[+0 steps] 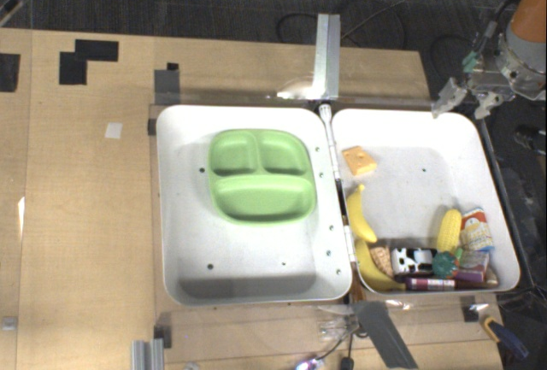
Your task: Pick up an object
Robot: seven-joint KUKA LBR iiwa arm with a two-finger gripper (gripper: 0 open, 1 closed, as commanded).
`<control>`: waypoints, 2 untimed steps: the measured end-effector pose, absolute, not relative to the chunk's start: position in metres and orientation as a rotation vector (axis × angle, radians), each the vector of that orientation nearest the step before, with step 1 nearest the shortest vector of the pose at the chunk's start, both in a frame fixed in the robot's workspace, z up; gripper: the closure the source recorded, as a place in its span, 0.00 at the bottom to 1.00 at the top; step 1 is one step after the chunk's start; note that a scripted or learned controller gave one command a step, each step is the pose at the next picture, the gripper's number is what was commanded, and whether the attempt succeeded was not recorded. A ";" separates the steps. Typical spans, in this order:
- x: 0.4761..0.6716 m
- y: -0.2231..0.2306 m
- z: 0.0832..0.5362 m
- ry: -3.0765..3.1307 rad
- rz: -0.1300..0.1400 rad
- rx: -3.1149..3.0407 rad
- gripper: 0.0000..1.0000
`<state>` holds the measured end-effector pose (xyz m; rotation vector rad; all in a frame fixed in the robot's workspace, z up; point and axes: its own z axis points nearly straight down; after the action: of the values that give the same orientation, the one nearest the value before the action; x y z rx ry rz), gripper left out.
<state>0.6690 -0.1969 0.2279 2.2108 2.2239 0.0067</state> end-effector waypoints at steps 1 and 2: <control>0.655 -0.113 0.109 2.180 0.006 2.259 0.00; 0.672 -0.116 0.089 2.345 0.010 2.078 0.00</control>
<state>0.6719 -0.1157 0.0892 2.0776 2.3445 0.0099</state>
